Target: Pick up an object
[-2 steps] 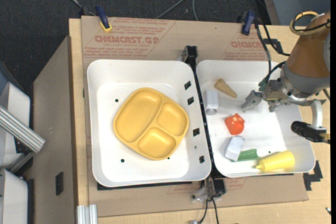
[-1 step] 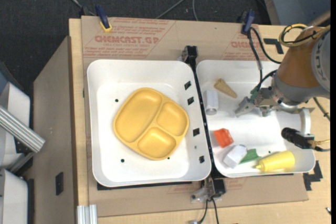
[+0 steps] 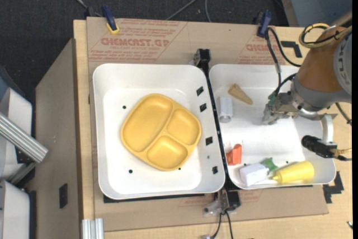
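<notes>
Gripper [image 3: 274, 113]: I see it low in the right bin [image 3: 251, 78]; finger state, I cannot tell.
Left bin [image 3: 106, 120]: yellow divided plate [image 3: 161, 131].

The arm [image 3: 327, 73] runs off the picture's right edge, and its wrist covers most of the claw [image 3: 272, 115], so the fingertips are too small and dark to read. Below the claw, a white block [image 3: 253, 174] overlaps a green piece [image 3: 269, 164] whose shape cannot be made out.
</notes>
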You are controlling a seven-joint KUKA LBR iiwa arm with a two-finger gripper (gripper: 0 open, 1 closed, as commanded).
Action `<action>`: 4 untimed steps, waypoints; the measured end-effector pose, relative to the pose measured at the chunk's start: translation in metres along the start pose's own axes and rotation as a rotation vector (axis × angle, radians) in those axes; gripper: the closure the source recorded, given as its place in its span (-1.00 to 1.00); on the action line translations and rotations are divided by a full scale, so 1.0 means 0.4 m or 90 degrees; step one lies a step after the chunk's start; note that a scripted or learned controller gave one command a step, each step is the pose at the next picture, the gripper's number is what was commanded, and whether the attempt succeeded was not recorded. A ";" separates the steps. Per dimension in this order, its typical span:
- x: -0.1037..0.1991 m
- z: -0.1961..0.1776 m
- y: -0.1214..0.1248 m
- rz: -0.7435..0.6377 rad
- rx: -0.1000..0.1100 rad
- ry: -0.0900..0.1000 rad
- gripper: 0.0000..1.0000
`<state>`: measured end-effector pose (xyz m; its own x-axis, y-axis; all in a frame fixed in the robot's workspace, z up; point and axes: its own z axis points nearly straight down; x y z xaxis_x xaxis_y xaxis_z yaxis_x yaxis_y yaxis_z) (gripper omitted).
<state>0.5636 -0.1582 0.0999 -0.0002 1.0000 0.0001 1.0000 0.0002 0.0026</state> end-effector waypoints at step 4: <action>0.096 -0.398 0.043 -0.004 0.000 0.000 1.00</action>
<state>0.5803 -0.1197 0.2592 -0.0058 1.0000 0.0009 1.0000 0.0057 0.0028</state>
